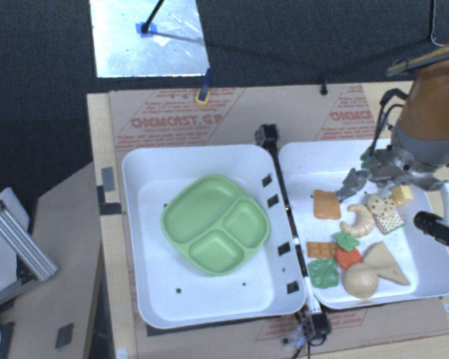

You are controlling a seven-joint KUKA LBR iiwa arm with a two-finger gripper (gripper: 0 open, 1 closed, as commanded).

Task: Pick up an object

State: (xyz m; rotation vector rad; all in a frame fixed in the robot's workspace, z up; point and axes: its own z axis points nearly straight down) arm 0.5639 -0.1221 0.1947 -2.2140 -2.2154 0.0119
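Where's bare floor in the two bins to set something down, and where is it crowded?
Left bin: bare floor rings the green divided plate, widest along the far-left corner and near edge. Right bin: the far-left stretch, between the divider and the gripper, is bare. The near-right half is crowded: orange cracker, croissant, round bun.

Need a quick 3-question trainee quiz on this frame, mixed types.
1. True or false: the green divided plate lies in the left bin.
2. Which bin is the claw above? A) left B) right
3. Fill in: the round beige ball sits near the right bin's ____ edge, as seen by the camera.

Key: 1 true; 2 B; 3 bottom.
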